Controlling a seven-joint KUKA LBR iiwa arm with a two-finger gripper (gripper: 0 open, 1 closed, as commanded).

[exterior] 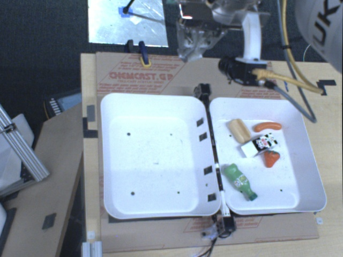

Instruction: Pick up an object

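Observation:
The right bin (300, 189) holds several small objects: a tan bread roll (239, 130), an orange-red sausage (267, 126), a white box with black and red print (259, 144), a red strawberry-like piece (271, 158) and a green bottle (239, 181) lying on its side near the bin's left wall. My gripper (191, 48) hangs high at the top of the view, above the cardboard behind the bins and well away from the objects. Nothing shows between its fingers.
The left bin (115, 111) sits beside the right one, with a black clip strip (210, 143) along the seam between them. Cables (292, 84) run from a black fitting at the back right. A shiny metal sheet (127, 15) lies at the back left.

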